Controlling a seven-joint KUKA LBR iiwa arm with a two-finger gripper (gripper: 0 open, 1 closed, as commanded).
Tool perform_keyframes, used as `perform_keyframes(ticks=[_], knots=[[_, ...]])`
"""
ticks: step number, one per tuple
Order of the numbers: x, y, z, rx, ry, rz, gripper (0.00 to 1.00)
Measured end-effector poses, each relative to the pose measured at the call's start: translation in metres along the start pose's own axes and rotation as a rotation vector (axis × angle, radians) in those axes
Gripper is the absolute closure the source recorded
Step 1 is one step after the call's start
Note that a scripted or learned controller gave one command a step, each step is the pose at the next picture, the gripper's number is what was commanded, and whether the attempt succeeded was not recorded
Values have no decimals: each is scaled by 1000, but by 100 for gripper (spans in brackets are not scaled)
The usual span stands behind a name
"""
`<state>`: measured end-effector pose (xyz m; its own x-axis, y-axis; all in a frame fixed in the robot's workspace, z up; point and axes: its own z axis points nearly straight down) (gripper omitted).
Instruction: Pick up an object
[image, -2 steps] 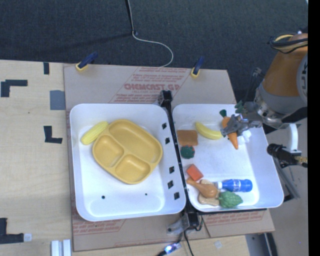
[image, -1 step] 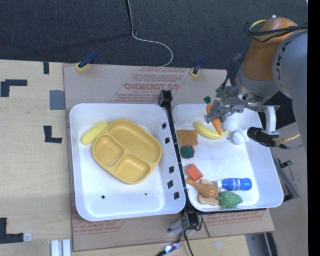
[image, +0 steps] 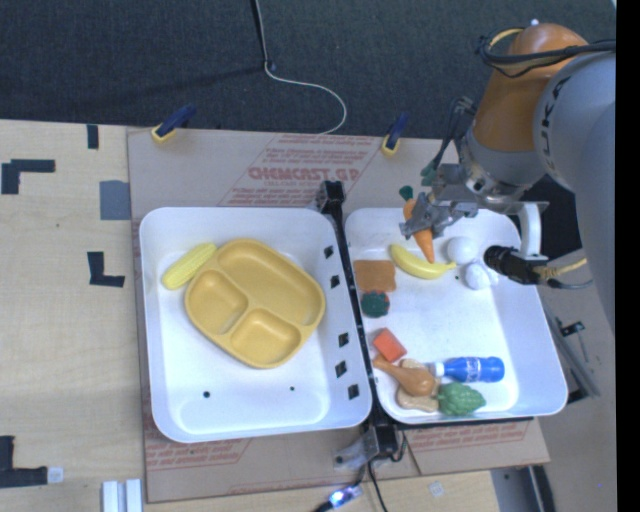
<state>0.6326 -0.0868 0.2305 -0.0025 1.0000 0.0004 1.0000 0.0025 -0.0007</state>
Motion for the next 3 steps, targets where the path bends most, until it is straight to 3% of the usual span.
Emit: perform_keyframes(ticks=[1,2,3], knots=[[-6,-10,17,2,-2,2,100],[-14,-2,2,-1,-1,1,100],[2,-3,1,1,-1,1,100]])
